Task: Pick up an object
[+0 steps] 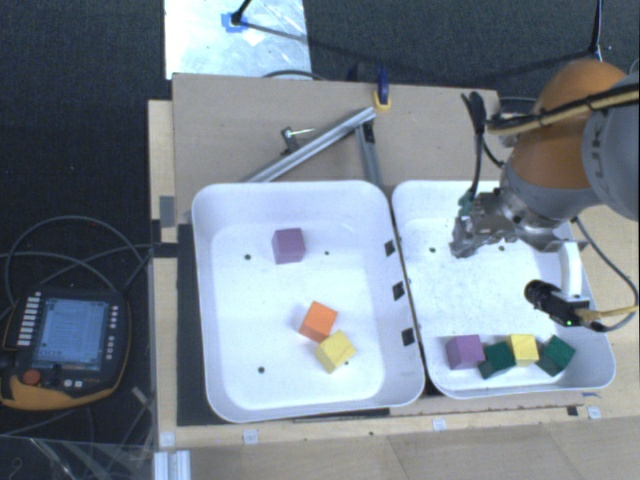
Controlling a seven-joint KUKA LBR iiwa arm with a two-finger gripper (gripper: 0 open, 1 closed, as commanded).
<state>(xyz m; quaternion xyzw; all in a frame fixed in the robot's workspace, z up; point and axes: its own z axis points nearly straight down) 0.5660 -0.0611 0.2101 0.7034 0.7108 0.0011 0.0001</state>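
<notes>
Gripper (466, 240): over right bin (440, 208), finger state cannot be told.
Nearest blocks: purple cube (464, 351), green block (495, 359).

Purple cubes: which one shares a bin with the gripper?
The purple cube at the front of the right bin, leftmost in the row with the green and yellow cubes. The gripper hangs over that bin; the other purple cube sits in the left bin.
</notes>
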